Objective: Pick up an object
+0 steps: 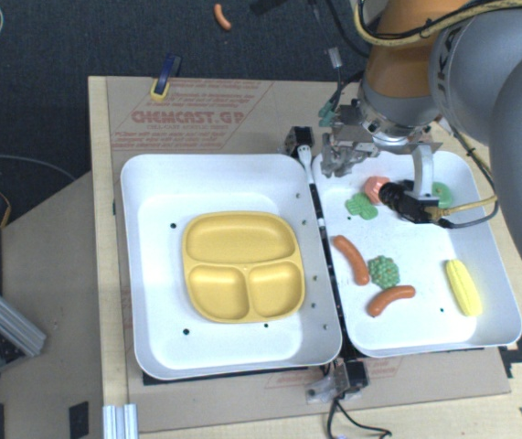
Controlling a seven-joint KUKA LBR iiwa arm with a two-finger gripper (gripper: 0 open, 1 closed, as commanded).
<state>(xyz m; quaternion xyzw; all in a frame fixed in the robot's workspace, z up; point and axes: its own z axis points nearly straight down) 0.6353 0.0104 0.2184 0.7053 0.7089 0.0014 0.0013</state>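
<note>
The grey arm with its orange band [416,26] is reaching in over the far end of the right-hand shallow white plastic bin [494,323], and every place below is being given relative to that bin. Just beside it, to its left and touching along the shared rim, the second white bin [142,245] is holding a yellow three-compartment plastic plate [240,265]. The gripper [338,158] is hanging low over the right bin's far left corner, and whether its jaws are spread or pressed together cannot be told, since the wrist is covering them. The candidate objects are lying inside the bin: a yellow toy corn cob [463,286] near its right wall, two orange toy sausages [350,259] [390,299] toward its middle, a green toy broccoli floret [384,270] between them, and a green leafy piece [362,207] with a pink piece [374,188] closest to the gripper. Judging by this, the approach step is under way and nothing is being lifted; the next move is probably calling for centring over one piece before closing.
</note>
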